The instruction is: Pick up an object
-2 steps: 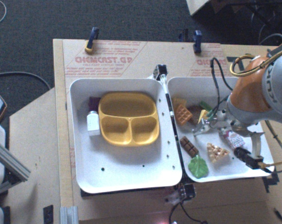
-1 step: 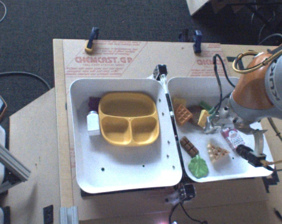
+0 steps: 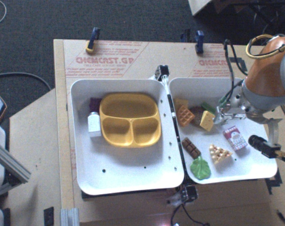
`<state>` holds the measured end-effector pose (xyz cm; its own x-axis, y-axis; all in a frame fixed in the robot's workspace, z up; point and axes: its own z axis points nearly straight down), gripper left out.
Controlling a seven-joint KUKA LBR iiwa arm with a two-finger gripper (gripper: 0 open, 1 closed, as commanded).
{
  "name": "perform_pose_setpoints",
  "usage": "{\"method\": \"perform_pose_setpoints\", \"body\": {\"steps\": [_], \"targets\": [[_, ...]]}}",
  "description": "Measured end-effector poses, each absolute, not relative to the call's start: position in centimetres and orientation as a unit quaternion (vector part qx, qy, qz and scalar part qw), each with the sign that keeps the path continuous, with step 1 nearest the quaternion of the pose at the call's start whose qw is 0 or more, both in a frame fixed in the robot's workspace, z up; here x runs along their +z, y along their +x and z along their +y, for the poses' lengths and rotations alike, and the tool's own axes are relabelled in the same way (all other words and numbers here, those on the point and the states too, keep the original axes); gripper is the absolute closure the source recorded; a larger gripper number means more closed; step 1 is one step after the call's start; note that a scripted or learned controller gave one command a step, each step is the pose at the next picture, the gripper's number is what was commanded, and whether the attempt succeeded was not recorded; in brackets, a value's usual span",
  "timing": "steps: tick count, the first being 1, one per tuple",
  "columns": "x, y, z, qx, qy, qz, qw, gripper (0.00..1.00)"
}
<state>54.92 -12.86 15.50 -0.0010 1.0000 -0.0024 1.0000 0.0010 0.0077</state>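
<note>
So the gripper [image 3: 221,115] is down in the right bin [image 3: 255,171], near its back edge, and the closest thing to it is a yellow cheese wedge [image 3: 207,120] sitting just to its left, pretty much touching the fingertips as far as I can see. Nothing looks like it's actually between the fingers, and honestly I can't tell whether they're open or closed from this angle.

A little further left of the tool there's a waffle [image 3: 184,115] and a dark brown piece [image 3: 197,112], with something green [image 3: 208,107] poking out right behind the cheese. Toward the front from the gripper: a red and white carton [image 3: 235,139], a pizza slice [image 3: 219,153], a chocolate bar [image 3: 191,148] and a green leaf [image 3: 200,168].

Way off to the left, in the other bin [image 3: 85,173], there's a yellow divided plate [image 3: 130,119] with a small white bottle [image 3: 94,124] beside it.
</note>
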Motion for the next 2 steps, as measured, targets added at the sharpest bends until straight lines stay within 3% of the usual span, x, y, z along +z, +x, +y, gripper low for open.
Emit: {"method": "perform_pose_setpoints", "body": {"steps": [2], "targets": [[22.7, 55.9, -13.3, 0.0015, 0.707, 0.707, 0.003, 1.0]]}}
